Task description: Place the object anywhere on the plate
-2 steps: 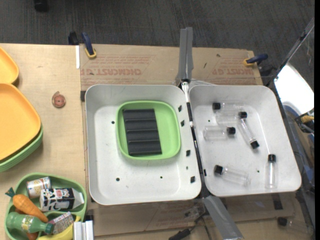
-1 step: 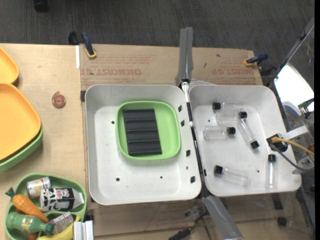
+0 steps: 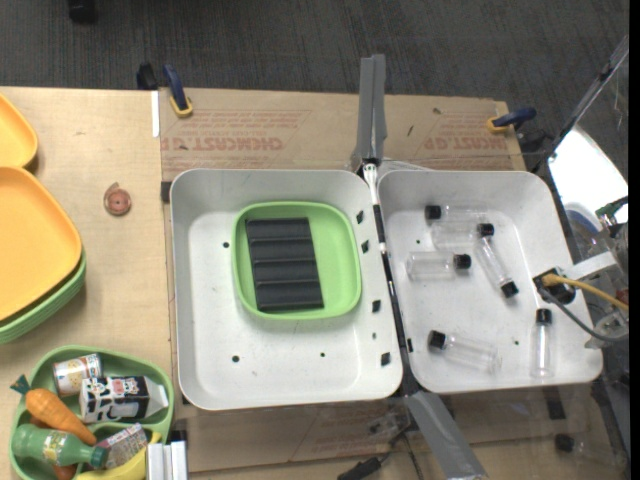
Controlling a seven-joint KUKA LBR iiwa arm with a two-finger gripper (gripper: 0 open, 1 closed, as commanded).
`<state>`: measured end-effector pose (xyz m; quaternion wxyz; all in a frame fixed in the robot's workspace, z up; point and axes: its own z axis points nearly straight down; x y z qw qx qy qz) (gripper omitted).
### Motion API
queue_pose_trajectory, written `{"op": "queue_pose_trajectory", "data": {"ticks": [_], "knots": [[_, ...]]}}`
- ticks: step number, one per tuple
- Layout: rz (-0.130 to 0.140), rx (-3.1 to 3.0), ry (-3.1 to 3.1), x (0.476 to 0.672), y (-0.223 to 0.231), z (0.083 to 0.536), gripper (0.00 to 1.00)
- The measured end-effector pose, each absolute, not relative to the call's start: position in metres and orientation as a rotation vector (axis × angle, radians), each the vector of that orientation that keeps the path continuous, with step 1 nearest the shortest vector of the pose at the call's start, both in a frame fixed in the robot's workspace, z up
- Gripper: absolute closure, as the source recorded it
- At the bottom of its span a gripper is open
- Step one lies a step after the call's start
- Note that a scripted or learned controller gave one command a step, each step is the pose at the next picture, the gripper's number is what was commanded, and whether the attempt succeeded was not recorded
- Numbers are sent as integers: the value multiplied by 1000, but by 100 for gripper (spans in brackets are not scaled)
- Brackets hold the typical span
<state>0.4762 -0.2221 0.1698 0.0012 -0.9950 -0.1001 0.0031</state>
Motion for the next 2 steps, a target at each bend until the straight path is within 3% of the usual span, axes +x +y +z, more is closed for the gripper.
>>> {"op": "queue_pose_trajectory", "data": {"ticks": [2], "knots": [[10,-3123,-314,476,-222,170,0]]}}
